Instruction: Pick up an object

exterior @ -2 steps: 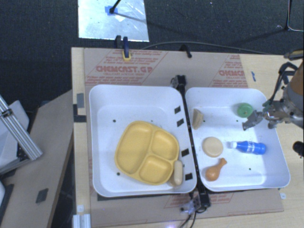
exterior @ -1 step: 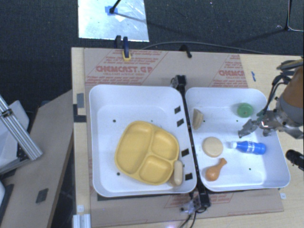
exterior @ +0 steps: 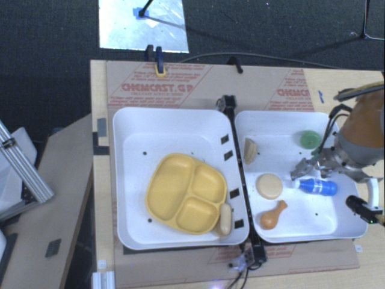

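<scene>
Arm over the right bin (exterior: 289,230)
The gripper (exterior: 314,172) hangs just above a blue bottle (exterior: 317,187); a yellow divided plate (exterior: 186,193) lies in the left bin (exterior: 174,122).

- Arm (exterior: 366,122) enters from the right edge of the camera view — orange band uppermost, grey wrist section just below it.
- Wrist angled down and to the left, over the right-hand bin.
- Gripper (exterior: 308,172) low, close to the bin floor, its metal end pointing left.
- Dark cables loop along the wrist's left side.
- Black fitting juts out below the wrist, near the frame's right edge.
</scene>
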### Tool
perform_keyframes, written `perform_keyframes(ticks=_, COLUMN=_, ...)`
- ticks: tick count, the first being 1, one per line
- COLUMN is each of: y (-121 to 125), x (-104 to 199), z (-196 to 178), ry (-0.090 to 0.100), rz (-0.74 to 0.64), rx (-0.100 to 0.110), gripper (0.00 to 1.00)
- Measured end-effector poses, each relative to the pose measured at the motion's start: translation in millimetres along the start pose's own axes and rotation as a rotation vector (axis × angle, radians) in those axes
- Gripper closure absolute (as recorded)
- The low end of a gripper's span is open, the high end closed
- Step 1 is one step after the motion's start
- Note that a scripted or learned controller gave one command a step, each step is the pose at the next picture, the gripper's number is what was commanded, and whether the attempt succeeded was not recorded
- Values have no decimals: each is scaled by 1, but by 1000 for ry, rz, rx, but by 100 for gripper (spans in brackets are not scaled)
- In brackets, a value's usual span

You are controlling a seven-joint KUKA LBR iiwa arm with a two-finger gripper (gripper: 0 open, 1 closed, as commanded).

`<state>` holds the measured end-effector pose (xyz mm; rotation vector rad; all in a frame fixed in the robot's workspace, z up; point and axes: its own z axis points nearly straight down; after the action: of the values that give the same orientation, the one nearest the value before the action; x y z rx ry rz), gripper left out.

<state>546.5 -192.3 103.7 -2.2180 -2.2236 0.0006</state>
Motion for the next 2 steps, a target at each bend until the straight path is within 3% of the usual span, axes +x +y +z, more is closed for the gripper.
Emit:
perform_keyframes(ticks=1, y=1, x=0, z=20, ry=0, rz=1, rx=-1, gripper=0)
perform_keyframes(ticks=2, y=2, x=0, z=8, ry=-2, rz=1, rx=-5, gripper=100)
